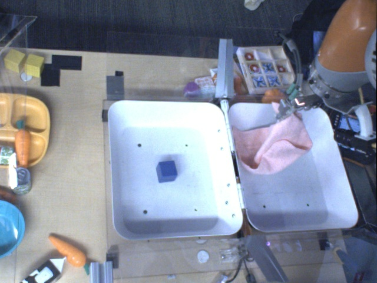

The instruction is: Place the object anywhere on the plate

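Camera view: gripper (287,106) pinched shut on the upper corner of a pink cloth (274,147), at the far edge of the right bin (306,214), cloth draping down toward that bin's left wall. Blue cube (167,170) resting near the middle of the left bin (171,220).

The tan counter (70,158) carries two white bins (135,217) side by side, a yellow tray (35,114), a blue bowl (9,226), a carrot (69,250) and yellow blocks (23,62).
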### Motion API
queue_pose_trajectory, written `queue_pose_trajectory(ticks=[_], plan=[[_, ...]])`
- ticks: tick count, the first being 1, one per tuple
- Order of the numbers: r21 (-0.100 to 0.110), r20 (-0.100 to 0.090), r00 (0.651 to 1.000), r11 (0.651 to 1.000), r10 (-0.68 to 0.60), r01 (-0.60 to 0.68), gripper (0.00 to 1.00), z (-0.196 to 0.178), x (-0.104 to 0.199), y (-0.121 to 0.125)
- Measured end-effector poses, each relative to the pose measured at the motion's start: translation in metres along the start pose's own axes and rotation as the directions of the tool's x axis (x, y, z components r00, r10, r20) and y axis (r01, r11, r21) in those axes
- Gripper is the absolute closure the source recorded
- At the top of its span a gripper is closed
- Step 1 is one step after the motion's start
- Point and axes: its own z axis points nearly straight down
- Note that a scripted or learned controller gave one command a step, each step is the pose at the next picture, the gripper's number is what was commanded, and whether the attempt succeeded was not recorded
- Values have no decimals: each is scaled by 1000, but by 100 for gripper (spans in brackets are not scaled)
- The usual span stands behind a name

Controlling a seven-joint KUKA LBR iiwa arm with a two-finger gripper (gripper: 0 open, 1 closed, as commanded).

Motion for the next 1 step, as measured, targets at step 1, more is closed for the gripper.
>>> queue_pose_trajectory(ticks=[1], plan=[[-1,-2,995,995,101,-101,100,-52,89,31]])
